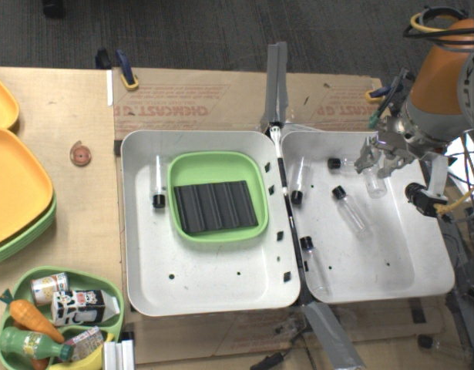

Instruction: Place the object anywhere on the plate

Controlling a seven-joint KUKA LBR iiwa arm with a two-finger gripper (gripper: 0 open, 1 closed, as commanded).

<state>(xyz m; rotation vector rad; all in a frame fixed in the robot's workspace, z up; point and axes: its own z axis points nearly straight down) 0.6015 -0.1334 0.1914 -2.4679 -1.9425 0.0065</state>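
The green plate (216, 164) lies in the left bin (144, 276) and bears a dark ridged mat (217, 206). My gripper (377, 166) hangs over the far right part of the right bin (391, 280). It is shut on a clear vial (373, 183), whose rounded end hangs down between the fingers. Other clear vials with black caps lie in the right bin: one (349, 206) near the middle, one (297, 182) by the left wall, one (307, 253) further forward. A black cap (334, 163) lies left of the gripper.
Another vial (158, 182) lies in the left bin, left of the plate. A raised divider (287, 206) separates the bins. Yellow plates (13, 183) and a green bowl of toy food (55, 314) sit on the bench at far left.
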